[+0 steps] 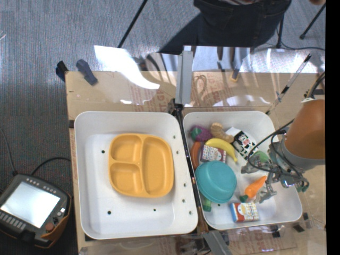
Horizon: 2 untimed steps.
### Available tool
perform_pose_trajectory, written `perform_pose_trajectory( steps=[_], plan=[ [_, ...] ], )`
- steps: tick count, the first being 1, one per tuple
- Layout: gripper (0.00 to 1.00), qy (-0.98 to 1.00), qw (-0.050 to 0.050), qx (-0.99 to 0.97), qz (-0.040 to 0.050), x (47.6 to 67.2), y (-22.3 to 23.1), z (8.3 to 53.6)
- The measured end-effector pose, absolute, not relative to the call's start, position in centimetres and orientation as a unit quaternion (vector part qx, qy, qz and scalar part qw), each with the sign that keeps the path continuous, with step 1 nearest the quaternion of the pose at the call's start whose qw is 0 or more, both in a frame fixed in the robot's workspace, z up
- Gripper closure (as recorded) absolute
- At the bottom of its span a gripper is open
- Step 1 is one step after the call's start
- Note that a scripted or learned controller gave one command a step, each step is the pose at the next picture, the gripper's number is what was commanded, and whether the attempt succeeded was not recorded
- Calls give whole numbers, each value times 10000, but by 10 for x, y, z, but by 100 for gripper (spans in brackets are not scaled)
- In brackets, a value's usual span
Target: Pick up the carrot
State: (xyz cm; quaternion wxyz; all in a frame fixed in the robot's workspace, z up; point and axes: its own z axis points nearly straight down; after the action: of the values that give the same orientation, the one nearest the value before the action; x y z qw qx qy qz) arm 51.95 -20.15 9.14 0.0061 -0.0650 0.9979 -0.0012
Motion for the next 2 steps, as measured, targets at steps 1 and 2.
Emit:
perform_pose_trajectory(
  steps=[1, 2],
  plan=[
    [0, 9989, 33, -468, -5, 495, -210, 90],
    [0, 9993, -10, -363, 11, 497, -192, 87]
  ],
)
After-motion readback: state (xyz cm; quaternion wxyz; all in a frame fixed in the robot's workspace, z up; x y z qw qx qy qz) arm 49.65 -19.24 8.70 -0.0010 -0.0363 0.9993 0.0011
